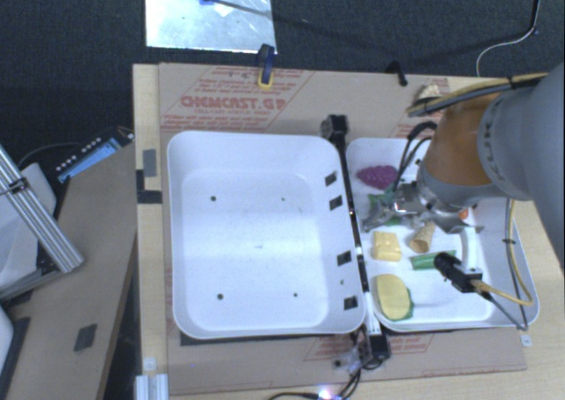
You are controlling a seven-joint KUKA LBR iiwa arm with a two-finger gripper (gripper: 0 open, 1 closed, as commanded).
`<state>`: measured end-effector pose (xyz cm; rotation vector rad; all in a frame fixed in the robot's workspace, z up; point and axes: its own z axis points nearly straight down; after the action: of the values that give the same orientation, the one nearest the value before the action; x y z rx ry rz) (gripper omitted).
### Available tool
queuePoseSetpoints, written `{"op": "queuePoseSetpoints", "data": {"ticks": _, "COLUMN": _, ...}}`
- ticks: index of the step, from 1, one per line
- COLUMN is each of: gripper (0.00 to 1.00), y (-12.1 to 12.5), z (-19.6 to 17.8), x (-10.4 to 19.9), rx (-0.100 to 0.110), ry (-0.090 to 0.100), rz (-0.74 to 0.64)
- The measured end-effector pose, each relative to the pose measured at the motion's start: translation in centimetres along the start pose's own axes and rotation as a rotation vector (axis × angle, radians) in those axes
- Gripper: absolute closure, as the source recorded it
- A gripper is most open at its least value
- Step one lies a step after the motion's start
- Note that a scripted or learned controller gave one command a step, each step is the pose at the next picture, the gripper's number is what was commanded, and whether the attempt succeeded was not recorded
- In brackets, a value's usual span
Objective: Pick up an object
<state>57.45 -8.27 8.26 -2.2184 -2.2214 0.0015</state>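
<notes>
**Arm low over the right bin, nothing lifted yet**

The grey arm with the orange band (481, 147) reached in over the right-hand shallow white bin (516, 305), and its jaws (399, 207) hung low among a small heap of toy food. From where I stood I could not tell whether the jaws were wide or narrow; the wrist hid them, and I saw nothing between them.

Just below the jaws lay a pale yellow blocky piece (386, 245), like a wedge of cheese. Just above them, towards the far rim, sat a purple bunch of plastic grapes (378, 177). Further below was a yellow-green oval slice (394, 296), near the bin's front edge. Beside the yellow block, to the arm's side, lay a small tan cone-like piece (423, 235) and a short green stick (425, 260). The left-hand white bin (190, 213) stood on the same bench (229, 98), well apart from the jaws.

The yellow block looked the nearest candidate. I judged it light, stiff and rather smooth, so best taken across its two flatter sides, squarely, lest it squirt out. The grapes, being lumpy, would probably grip more easily.
</notes>
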Motion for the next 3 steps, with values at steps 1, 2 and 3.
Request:
{"op": "queuePoseSetpoints", "data": {"ticks": 1, "gripper": 0.0, "y": -5.2, "z": -0.2, "x": -7.9, "rx": 0.0, "ry": -0.003, "rz": 0.008}}
{"op": "queuePoseSetpoints", "data": {"ticks": 2, "gripper": 0.0, "y": 2.7, "z": -0.3, "x": -8.2, "rx": -0.012, "ry": -0.004, "rz": -0.005}}
{"op": "queuePoseSetpoints", "data": {"ticks": 3, "gripper": 0.0, "y": 8.8, "z": -1.2, "x": -1.1, "rx": -0.008, "ry": 0.0, "rz": -0.01}}
